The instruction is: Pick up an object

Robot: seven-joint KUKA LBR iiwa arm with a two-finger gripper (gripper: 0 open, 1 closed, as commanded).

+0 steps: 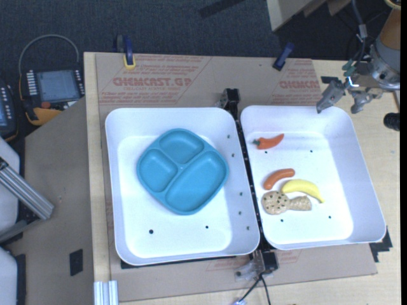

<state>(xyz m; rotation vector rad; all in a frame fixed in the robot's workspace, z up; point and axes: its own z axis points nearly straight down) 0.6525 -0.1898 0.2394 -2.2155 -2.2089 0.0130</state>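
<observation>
The gripper hangs over the top right corner of the right bin, just at its rim. Its two fingers are spread apart, and nothing sits between them. Nothing in the bin is near it, so the way down to the food toys looks clear.

The surface is a brown board with red letters printed on it. A yellow clamp and a blue clamp grip its far edge. Off to the left, past the board, a small screen sits with a black cable looped above it. A black clip sits at the top of the gap between the two bins.

The left bin holds one thing, a blue plate with three parts. The plate lies flat near the middle of the bin.

The right bin holds the small toys to pick from. An orange carrot lies alone near the top left of the bin. Lower down, a red sausage lies just above a yellow banana. A round brown cookie with dots lies below the sausage, and a tan lumpy piece touches its right side, under the banana. These four sit close together, well apart from the gripper.
</observation>
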